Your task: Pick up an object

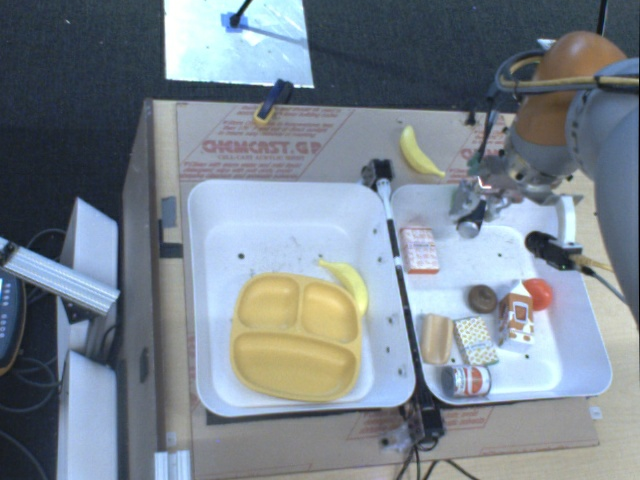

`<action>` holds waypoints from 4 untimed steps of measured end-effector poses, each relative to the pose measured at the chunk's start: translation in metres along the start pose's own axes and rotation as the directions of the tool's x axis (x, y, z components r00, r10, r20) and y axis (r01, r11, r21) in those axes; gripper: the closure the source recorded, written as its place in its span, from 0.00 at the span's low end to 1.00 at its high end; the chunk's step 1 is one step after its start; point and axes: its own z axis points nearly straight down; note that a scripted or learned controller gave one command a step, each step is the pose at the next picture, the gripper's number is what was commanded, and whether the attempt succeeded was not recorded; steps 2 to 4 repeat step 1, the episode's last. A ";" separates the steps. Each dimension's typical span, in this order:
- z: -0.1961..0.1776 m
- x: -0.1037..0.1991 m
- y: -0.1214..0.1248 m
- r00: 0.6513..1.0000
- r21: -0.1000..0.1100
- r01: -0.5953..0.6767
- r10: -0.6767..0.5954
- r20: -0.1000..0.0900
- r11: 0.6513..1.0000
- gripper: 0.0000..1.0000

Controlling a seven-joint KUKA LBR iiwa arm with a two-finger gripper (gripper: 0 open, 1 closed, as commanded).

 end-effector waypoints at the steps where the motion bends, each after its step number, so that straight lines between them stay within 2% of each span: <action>1: -0.042 0.058 -0.043 1.000 -0.018 0.001 -0.001 0.002 1.000 1.00; 4: -0.042 0.058 -0.043 1.000 -0.018 0.001 -0.001 0.002 1.000 1.00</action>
